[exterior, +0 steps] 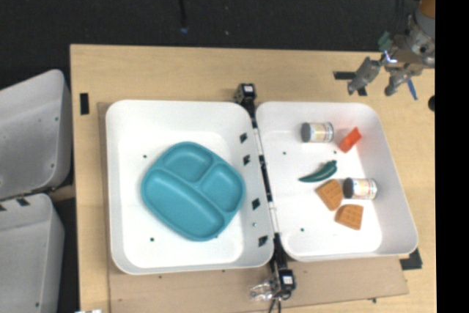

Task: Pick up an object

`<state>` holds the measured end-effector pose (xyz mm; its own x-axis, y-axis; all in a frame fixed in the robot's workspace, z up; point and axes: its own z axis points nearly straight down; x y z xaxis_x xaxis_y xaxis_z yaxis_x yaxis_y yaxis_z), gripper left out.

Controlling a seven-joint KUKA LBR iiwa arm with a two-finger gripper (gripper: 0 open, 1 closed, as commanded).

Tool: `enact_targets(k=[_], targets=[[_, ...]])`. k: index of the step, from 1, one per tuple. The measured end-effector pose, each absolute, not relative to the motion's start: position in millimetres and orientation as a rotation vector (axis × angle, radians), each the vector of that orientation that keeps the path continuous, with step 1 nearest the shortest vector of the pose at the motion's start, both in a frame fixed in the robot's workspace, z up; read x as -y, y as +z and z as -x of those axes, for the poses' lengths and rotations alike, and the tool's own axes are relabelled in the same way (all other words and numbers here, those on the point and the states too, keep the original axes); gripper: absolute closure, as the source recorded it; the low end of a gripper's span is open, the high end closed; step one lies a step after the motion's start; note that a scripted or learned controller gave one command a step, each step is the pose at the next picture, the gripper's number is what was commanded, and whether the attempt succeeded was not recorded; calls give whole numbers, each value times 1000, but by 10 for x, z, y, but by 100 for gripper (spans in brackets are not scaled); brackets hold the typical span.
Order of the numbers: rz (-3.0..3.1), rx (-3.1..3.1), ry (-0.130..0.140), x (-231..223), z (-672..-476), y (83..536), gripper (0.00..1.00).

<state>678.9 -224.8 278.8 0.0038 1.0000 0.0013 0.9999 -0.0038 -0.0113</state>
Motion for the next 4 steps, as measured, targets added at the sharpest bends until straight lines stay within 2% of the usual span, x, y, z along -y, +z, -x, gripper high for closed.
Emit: enact_targets(k=[1,2,4], targets=[[2225,2223,0,2237,-6809,2884,0],[2222,2219,5,2266,-6744,2274,0],[2223,2222,4,2273,-6733,1433,0]])
